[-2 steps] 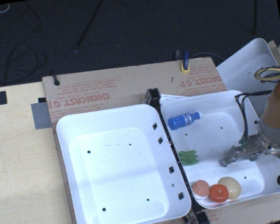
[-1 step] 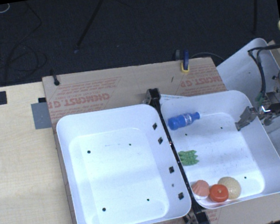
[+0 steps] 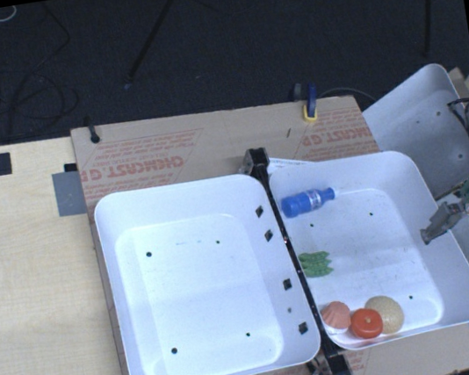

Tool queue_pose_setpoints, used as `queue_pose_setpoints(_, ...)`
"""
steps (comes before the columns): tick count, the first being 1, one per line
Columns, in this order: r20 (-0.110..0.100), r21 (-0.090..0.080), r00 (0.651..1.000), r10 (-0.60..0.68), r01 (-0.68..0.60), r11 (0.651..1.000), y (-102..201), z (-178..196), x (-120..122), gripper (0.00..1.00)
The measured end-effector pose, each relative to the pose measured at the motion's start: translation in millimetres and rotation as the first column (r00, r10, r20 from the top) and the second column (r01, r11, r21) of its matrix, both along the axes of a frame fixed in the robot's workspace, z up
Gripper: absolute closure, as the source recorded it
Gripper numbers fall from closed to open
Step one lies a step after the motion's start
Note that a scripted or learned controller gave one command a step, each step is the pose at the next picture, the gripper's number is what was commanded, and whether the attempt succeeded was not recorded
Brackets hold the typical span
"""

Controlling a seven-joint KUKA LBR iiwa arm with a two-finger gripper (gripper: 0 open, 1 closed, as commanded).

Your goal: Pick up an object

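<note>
The pincer (image 3: 441,226) sits at the right rim of the right bin (image 3: 450,279), and everything worth grasping lies to its left — so the coming move is a reach leftward into that bin. The blue bottle (image 3: 307,202) lies on its side in the far-left part of the bin, its long axis running left to right with a slight tilt, the cap end pointing right toward the pincer. A small green object (image 3: 315,264) rests near the divider (image 3: 286,254) at mid-depth, roughly level with the pincer and so, by my reckoning, the straightest reach. In the near corner three round pieces crowd together, touching: a pale pink one (image 3: 335,315), a red one (image 3: 366,323) and a tan one (image 3: 386,312). Whether the pincer is apart or together I cannot tell — it is small, dark and blurred against the rim, and nothing is seen in it. The arm behind it is cut off at the right. The left bin (image 3: 111,247) sits beside it on the counter (image 3: 29,288).
</note>
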State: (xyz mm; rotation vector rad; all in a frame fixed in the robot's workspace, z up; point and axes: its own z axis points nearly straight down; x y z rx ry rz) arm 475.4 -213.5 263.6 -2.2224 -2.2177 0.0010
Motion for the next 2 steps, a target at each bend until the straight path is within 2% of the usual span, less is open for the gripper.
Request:
queue_pose_setpoints(1, -0.002, 0.001, 1.000, 0.002, -0.002, 1.000, -0.2, 7.1, 2.3, 1.00)
queue_pose_setpoints(2, 0.008, -0.004, 1.000, 0.003, -0.003, 1.000, -0.5, 93.4, 1.0, 1.00)
